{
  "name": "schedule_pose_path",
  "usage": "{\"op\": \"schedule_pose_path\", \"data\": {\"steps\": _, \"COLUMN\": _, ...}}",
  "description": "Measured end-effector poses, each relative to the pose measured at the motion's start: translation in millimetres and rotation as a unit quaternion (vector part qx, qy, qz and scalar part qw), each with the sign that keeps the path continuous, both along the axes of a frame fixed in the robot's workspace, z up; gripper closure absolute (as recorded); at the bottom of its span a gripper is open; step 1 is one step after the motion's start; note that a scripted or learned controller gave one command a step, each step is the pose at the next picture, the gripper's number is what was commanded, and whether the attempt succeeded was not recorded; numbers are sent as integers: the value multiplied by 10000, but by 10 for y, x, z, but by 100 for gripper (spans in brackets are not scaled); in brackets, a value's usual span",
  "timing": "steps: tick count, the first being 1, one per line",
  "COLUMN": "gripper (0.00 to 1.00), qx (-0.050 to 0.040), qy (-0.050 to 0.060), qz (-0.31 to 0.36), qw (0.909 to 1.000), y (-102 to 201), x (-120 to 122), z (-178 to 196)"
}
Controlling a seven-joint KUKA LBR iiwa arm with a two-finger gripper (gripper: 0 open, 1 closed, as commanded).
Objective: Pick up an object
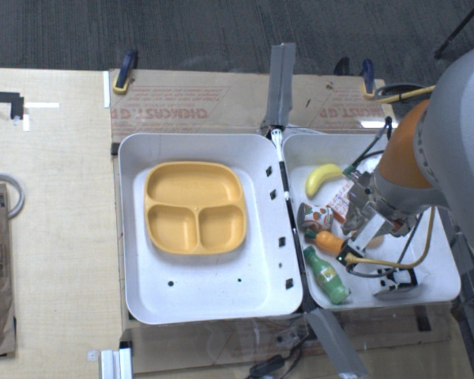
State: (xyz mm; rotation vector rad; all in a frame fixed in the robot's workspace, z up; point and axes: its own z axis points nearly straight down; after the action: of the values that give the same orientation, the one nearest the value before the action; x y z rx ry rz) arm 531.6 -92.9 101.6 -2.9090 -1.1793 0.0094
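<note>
One camera, looking down on both bins. The gripper [352, 229] is seen low over the right bin [434, 287], a little toward 9 o'clock from the bin's centre, with the grey arm [458, 125] entering from 3 o'clock. Whether the gripper is open or closed cannot be told, and nothing is seen held in it.

Four objects are noted in the right bin, all along its 9 o'clock side:
- yellow banana [323, 178], at 10 o'clock
- red-and-white packet [319, 214], at 9 o'clock
- orange carrot-like piece [329, 242], at 8 o'clock, just beside the gripper
- green bottle [326, 275], lying on its side at 7 o'clock

A yellow divided tray [196, 207] is seen in the left bin [213, 302], toward 11 o'clock from that bin's centre.
</note>
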Motion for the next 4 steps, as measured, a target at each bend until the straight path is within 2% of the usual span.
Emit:
{"op": "schedule_pose_path", "data": {"steps": 1, "gripper": 100, "qx": 2, "qy": -12, "qz": 1107, "qw": 9938, "y": 638, "x": -456, "z": 890}}
{"op": "schedule_pose_path", "data": {"steps": 2, "gripper": 0, "qx": 2, "qy": -12, "qz": 1107, "qw": 9938, "y": 637, "x": -456, "z": 890}}
{"op": "schedule_pose_path", "data": {"steps": 3, "gripper": 0, "qx": 2, "qy": -12, "qz": 1107, "qw": 9938, "y": 637, "x": -456, "z": 890}}
{"op": "schedule_pose_path", "data": {"steps": 4, "gripper": 0, "qx": 5, "qy": -12, "qz": 689, "qw": 9976, "y": -8, "x": -550, "z": 185}}
